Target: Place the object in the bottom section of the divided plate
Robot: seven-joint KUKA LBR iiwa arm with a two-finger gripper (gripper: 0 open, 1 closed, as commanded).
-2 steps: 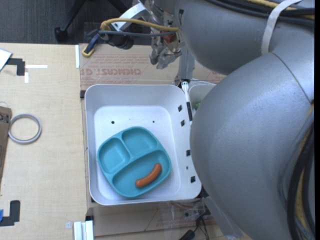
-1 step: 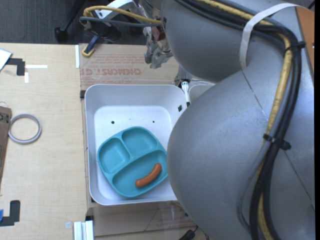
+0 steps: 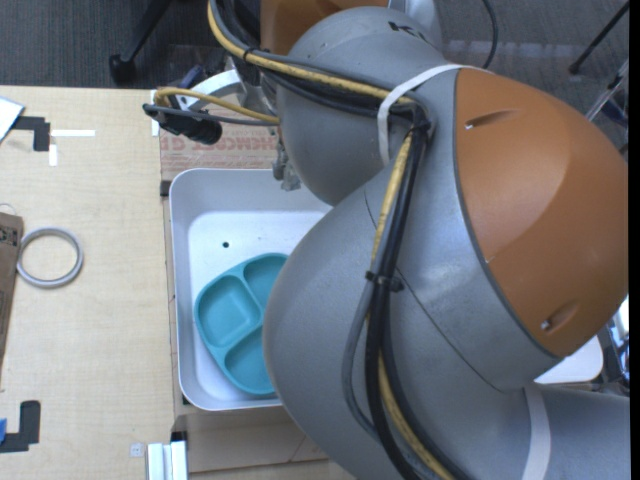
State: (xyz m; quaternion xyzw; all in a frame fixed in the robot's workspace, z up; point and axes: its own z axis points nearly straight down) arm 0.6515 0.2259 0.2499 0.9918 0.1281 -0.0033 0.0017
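One teal divided plate [image 3: 237, 320] lies in the white bin [image 3: 185, 268] at lower centre of the frame, partly covered by the grey-and-orange arm [image 3: 450, 268], with a tape roll [image 3: 47, 257] on the counter [image 3: 100, 318] at left.

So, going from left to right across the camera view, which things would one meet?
Roll of tape on the wooden bench → left wall of the white bin → blue divided plate lying in the bin → grey and orange arm, which covers the rest.
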